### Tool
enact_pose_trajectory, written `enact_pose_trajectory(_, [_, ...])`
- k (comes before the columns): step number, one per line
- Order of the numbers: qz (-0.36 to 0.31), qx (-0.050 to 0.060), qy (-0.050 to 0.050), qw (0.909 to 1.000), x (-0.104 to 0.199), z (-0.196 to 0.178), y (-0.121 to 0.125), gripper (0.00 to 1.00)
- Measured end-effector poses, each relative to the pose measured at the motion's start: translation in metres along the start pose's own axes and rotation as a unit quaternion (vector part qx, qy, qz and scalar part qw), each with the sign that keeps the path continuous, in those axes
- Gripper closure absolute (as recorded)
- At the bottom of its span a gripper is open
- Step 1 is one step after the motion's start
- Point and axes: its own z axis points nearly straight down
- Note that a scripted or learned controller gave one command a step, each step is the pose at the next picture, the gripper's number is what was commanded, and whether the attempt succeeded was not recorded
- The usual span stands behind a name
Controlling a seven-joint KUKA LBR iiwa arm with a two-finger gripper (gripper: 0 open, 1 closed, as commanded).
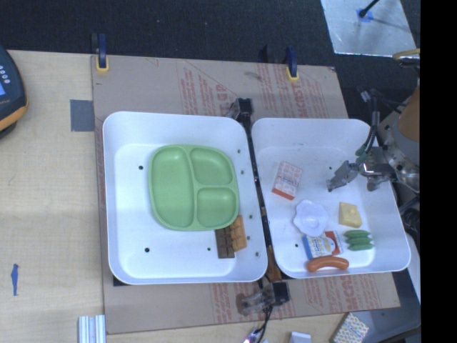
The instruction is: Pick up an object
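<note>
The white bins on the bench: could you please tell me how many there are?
2. The left bin holds a green divided plate; the right bin sits directly beside it, holding small items. None seems hidden.

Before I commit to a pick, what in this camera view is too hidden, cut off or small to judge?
- Gripper: small and dark over the right bin; finger state unreadable.
- Arm: cut off by the view's right side.
- Packet: print too small to read.
- Brown block: partly tucked under the green plate.
</note>
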Motion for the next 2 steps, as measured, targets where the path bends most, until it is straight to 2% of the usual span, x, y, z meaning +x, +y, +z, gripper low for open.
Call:
enact_pose_trajectory(1, [0.001,0.005,0.001,1.0,-0.029,0.096,-0.03,0.0])
enact_pose_trajectory(2, [-0.001,0.001,-0.001,1.0,-0.03,0.081,-0.028,1.0])
